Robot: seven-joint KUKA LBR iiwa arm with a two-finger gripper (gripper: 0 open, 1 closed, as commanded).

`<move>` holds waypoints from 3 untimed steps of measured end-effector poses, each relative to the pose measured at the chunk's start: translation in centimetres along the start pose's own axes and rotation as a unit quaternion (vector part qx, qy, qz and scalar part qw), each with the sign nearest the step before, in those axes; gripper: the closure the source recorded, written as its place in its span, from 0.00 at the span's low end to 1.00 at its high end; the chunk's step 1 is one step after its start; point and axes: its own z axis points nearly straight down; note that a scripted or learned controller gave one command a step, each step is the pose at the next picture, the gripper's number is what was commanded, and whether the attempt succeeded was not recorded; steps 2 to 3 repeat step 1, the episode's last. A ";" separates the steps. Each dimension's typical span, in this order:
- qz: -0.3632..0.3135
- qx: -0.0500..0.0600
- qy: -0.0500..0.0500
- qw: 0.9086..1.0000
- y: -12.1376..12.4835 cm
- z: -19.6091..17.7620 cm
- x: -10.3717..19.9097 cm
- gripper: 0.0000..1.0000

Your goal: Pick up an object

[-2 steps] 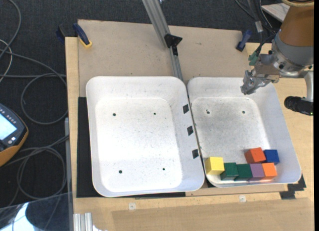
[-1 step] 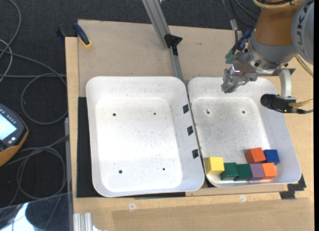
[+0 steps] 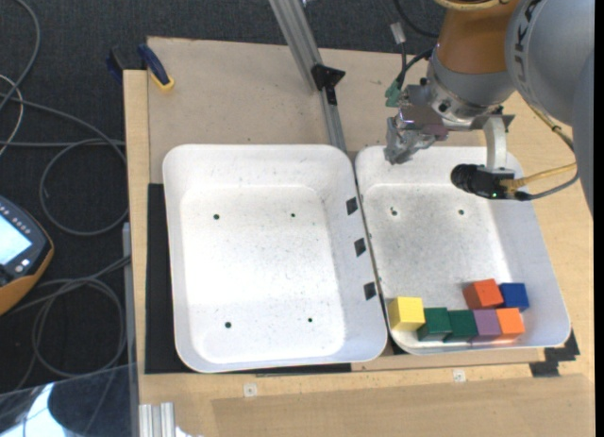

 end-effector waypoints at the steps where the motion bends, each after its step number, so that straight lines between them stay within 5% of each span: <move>1: 0.000 0.001 0.000 1.000 0.6 1.2 5.7 1.00; 3: 0.000 0.001 0.000 1.000 0.6 1.2 5.7 1.00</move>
